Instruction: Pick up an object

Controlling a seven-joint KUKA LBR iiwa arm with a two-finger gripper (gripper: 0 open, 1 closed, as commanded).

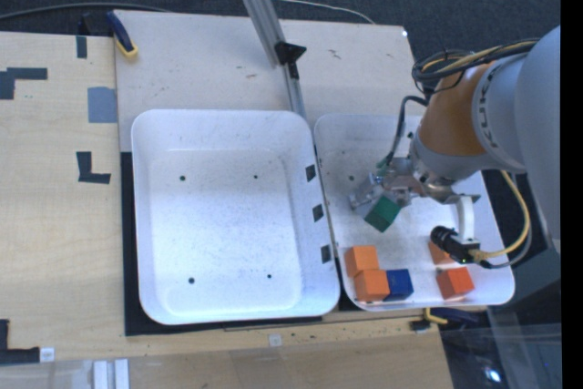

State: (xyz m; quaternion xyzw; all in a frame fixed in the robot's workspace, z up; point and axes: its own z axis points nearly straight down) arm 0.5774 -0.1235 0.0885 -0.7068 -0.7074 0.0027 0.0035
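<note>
My gripper (pixel 383 198) hangs over the middle of the right bin (pixel 339 141), reaching in from the right under the orange-banded wrist. A green block (pixel 383 214) sits tilted between its fingertips, and the fingers are shut on it. At the bin's front edge lie two orange blocks (pixel 362 259) (pixel 371 285) with a blue block (pixel 397 284) beside them. Another orange block (pixel 455 283) rests in the front right corner.
The left bin (pixel 146 196) stands directly beside the right one, their rims touching. A slanted metal rail (pixel 260 5) runs from the top down to the gap between the bins. Cables and a black fitting (pixel 448 241) trail off the wrist above the right bin's corner.
</note>
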